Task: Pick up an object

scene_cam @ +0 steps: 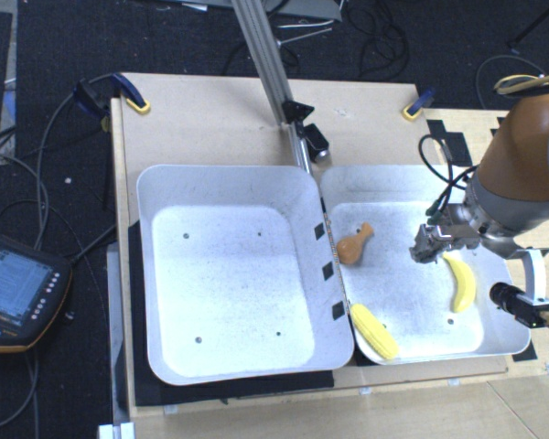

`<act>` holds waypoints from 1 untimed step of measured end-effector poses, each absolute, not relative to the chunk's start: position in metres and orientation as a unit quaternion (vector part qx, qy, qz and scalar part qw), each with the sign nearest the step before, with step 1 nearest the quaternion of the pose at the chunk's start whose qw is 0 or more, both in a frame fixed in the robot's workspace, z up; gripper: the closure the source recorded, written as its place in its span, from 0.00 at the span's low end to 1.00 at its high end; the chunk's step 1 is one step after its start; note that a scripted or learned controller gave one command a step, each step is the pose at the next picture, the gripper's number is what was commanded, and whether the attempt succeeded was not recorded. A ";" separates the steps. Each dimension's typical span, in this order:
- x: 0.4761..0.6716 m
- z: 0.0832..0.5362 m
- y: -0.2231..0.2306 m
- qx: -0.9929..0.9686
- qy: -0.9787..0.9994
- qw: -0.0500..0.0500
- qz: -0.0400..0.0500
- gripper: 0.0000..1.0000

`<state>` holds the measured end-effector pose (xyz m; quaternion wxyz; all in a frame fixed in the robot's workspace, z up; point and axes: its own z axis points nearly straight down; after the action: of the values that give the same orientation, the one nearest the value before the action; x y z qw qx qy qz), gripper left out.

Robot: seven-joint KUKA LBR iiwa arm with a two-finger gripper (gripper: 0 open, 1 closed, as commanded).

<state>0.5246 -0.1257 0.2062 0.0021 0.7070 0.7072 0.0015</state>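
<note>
Three objects lie in the right bin (pixel 494 335): a banana (pixel 460 283) near the right wall, a corn cob (pixel 375 332) at the front-left corner, and a brown drumstick (pixel 354 243) near the divider. The gripper (pixel 427 245) hangs just beside the banana's upper end, apparently above the bin floor. Its opening cannot be told at this resolution, and nothing shows between its tips. The banana is judged the nearest target. For a sound grasp, centre over the banana's mid-length, align the closing axis across its narrow width, descend vertically, and close only near the floor. The left bin (pixel 165 199) plays no part.
</note>
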 end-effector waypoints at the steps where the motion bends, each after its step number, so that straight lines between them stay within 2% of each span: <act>1: 0.525 0.250 -0.126 0.707 0.707 0.002 0.001 1.00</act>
<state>0.5254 -0.1257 0.2501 0.0016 0.7070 0.7072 0.0012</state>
